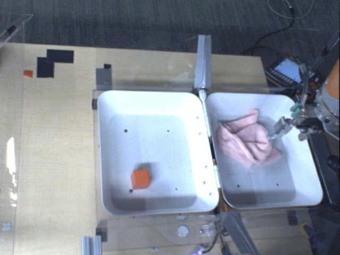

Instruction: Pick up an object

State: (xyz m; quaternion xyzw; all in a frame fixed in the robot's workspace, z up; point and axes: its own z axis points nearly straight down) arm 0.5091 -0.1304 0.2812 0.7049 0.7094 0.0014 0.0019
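No brand, label or readable writing showed anywhere on the desk [53,142], a pale wood-grained surface with a glossy sheen that carried two shallow white bins side by side. The left bin [111,142] was smooth moulded plastic with rounded corners and a few small dark dots on its floor, and the right bin [297,190] matched it in shape and finish. A grey metal rail [203,62] stood at the far end of the seam between them. In the right bin, toward its far half, lay a pink cloth [246,141], soft and crumpled into loose folds (the largest loose thing in either bin). The arm [332,97] came in from the right, grey with an orange patch at the frame's edge, and its end effector [280,128] sat low over the right bin with a pale metal finger [277,129] touching or just beside the cloth's right edge; whether the fingers stood wide or narrow could not be told, and nothing could be seen held between them. A matte black stepped shape [52,61] lay flat on the far left of the desk. In the near left part of the left bin rested a small orange block [141,179], cube-like with crisp edges. A tiny orange square [28,74] sat just left of the black shape.
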